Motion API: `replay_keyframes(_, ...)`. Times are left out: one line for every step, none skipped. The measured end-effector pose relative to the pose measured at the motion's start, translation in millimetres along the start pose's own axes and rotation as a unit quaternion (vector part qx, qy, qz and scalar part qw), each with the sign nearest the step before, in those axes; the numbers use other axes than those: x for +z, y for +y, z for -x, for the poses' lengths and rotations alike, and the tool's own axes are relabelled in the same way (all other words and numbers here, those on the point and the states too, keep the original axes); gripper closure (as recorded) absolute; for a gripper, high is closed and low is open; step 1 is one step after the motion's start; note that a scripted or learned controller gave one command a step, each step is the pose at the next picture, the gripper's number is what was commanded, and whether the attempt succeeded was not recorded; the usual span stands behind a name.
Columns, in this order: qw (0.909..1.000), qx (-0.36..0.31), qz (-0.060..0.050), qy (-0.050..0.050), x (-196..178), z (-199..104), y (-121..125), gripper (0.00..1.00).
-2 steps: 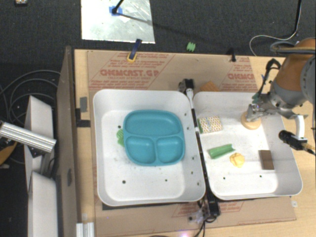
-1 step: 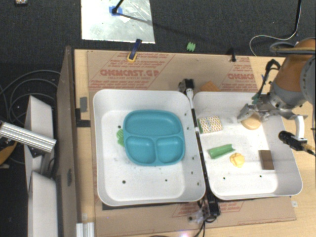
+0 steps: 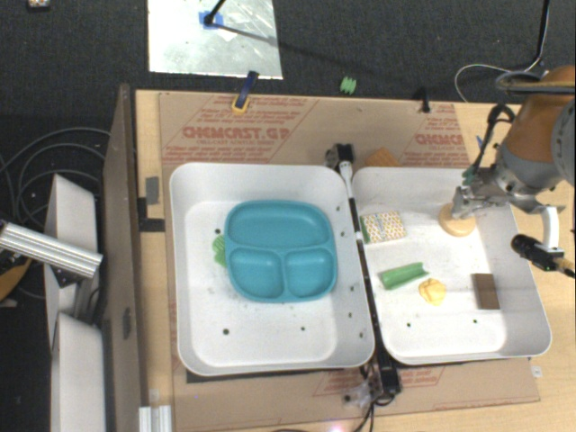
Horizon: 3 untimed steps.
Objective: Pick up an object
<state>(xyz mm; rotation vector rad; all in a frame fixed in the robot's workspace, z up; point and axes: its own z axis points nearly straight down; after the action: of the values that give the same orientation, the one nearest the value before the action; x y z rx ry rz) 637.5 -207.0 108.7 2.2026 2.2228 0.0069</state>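
Two shallow white bins sit side by side on the bench, and the loose pieces are all in the right bin (image 3: 517, 336), which is the side the arm reaches from, so that looks like the stock to pick from. The left bin (image 3: 193, 241) carries a teal divided plate (image 3: 279, 250) lying flat in its middle, with a bit of something green (image 3: 218, 247) poking out at the plate's left edge.

In the right bin a speckled rectangular block (image 3: 382, 227) lies near the divider, a green stick (image 3: 401, 274) lies aslant in the middle, a small yellow lump (image 3: 432, 290) sits just beside its end, and a brown block (image 3: 485, 291) rests towards the right wall. A tan round piece (image 3: 458, 222) sits in the far part of the bin.

The gripper (image 3: 469, 202) is down over that tan piece, its metal tip just at the piece's upper edge, seemingly touching it. From this slant I cannot tell how wide it stands, nor whether it has hold of anything. My guess is the tan piece is the one being tried for; it lies on the bin floor, not lifted.
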Motion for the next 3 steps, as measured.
replay_keyframes(1.0000, -0.001, 0.000, 0.000, 0, 0, 0, 0.00)
replay_keyframes(1.0000, -0.002, 0.002, -0.001, -12, 0, 1, 1.00)
replay_keyframes(1.0000, -0.002, 0.002, -0.001, -11, 0, 1, 0.00)
